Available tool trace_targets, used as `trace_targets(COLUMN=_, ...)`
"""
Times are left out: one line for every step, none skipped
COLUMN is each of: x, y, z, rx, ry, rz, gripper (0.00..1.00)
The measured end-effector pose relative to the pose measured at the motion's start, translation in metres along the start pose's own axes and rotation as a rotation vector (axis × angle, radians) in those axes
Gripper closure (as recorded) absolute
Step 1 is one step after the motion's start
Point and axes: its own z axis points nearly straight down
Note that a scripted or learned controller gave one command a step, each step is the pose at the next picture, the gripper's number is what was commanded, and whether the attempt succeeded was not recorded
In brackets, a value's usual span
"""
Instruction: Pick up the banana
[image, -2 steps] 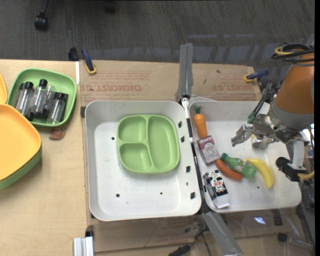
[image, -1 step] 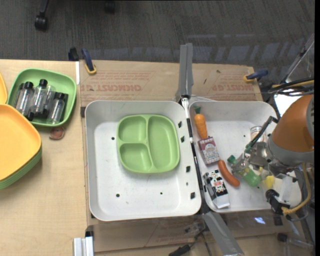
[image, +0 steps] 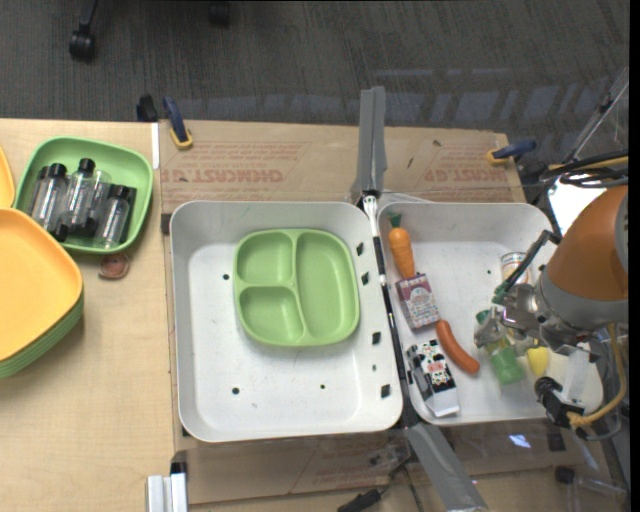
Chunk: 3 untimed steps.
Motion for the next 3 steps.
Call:
trace_targets(x=0.038, y=-0.028, z=-0.023, rx=-0.002, ry=0.001, rz=0.240, gripper=1.00)
trace_targets(x=0.020, y=-0.023, z=-0.041, rx=-0.005, ry=0.000, rz=0.218, gripper=1.00)
trace_targets(x=0.057, y=-0.035, z=-0.090, rx=-0.004, ry=-0.001, rz=0.480, gripper=1.00)
